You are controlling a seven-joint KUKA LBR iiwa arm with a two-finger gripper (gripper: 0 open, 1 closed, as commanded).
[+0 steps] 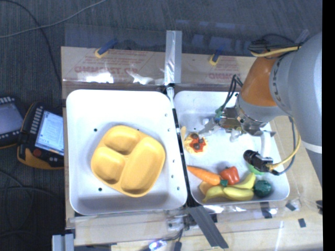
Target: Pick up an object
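Right bin (180,120) far half free; toys (230,184) crowd near edge

A yellow divided tray (128,160) lies in the left bin (84,109); the claw (213,123) hangs above the right bin (207,104), near toy vegetables (230,183).

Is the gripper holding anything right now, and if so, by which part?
Cannot be told. The two-finger gripper hangs over the right white bin, above the small orange-and-yellow toy; nothing visibly sits between its fingers.
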